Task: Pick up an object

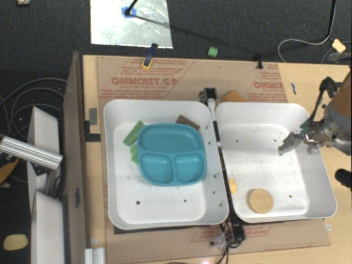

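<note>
The gripper [290,143] is hanging over the right bin [319,202], though whether open or closed I cannot tell; the round wooden disc [260,200] is lying near that bin's front edge.

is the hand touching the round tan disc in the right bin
Apart. The camera view shows the hand up near the right bin's right side, with bare white floor between it and the round tan disc at the front.

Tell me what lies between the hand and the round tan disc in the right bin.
In the camera view, only bare white bin floor lies between the hand and the round tan disc.
</note>
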`<control>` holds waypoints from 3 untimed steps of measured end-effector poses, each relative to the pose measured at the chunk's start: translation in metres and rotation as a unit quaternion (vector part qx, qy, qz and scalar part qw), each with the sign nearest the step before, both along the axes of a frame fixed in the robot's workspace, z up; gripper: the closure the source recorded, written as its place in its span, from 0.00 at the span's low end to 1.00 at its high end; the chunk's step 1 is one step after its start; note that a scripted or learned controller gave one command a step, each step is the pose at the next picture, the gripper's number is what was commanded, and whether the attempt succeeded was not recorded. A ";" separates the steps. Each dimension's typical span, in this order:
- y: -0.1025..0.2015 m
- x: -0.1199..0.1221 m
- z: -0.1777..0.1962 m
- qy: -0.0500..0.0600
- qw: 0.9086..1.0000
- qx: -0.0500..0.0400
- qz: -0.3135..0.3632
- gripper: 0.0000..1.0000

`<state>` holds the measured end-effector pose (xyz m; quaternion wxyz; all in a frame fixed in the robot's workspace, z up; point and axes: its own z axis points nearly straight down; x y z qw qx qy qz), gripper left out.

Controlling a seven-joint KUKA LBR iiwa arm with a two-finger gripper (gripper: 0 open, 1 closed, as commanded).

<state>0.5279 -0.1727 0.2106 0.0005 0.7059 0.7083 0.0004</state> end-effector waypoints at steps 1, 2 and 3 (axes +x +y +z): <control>0.032 0.029 -0.097 0.003 1.000 0.002 0.002 0.00; -0.028 0.104 0.054 -0.010 1.000 -0.005 0.001 0.00; 0.068 0.105 -0.036 0.002 1.000 0.002 0.004 0.00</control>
